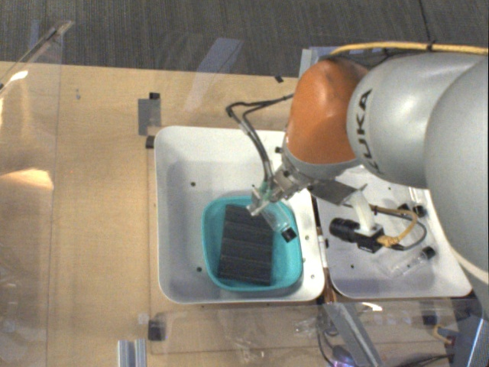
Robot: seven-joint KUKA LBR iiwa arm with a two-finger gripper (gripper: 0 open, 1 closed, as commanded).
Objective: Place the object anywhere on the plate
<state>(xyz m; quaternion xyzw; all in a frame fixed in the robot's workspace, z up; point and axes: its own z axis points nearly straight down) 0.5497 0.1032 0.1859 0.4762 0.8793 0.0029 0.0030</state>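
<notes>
A teal plate (pixel 215 214) with a raised rim sits in the front half of the left white bin (pixel 177 205). A black ribbed rectangular object (pixel 246 245) lies flat on the plate, tilted slightly from the bin's edges. My gripper (pixel 269 203) hangs over the plate's far right rim, just off the object's far right corner. Nothing shows between it and the object. The grey arm with its orange band (pixel 325 113) comes in from the right and hides the bin's far right corner.
The right white bin (pixel 451 281) lies next to the left one, mostly under the arm. A clear wall rises along the left of the bench (pixel 76 205). Small black brackets (pixel 151 117) stand at the bin corners.
</notes>
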